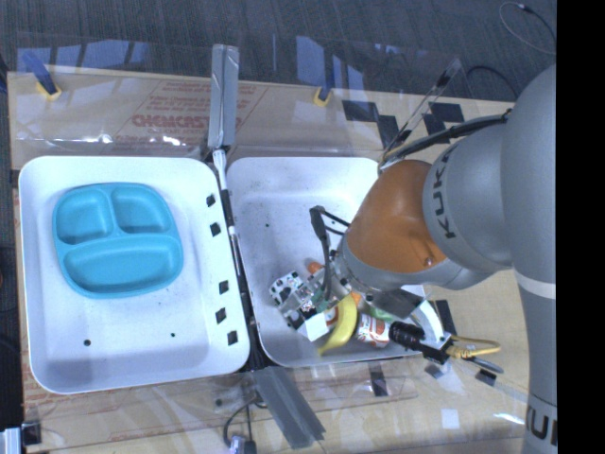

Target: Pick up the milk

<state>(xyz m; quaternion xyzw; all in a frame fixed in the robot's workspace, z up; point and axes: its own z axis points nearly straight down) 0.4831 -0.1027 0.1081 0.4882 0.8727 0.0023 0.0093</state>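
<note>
We see a thick arm (501, 197) of smooth, rounded grey shells, with black KUKA lettering (441, 213) on the grey beside a glossy orange band (397, 225). Thin black cables (444, 126) run at the band's twelve o'clock. At its seven o'clock, the gripper (326, 291) looks dark and is partly hidden.

A: Bins?
B: Two, side by side. Left bin (113, 339) holds a tray (115, 237), in its far-left part.
A: Right bin (274, 197)?
B: All bunched at the near edge. Milk (286, 291) leftmost, banana (340, 322) just right of it, a container (375, 330) right of the banana, touching it.
A: Arm (463, 216)?
B: In from the right, over the right bin, its wrist above the pile, partly hiding the container.
</note>
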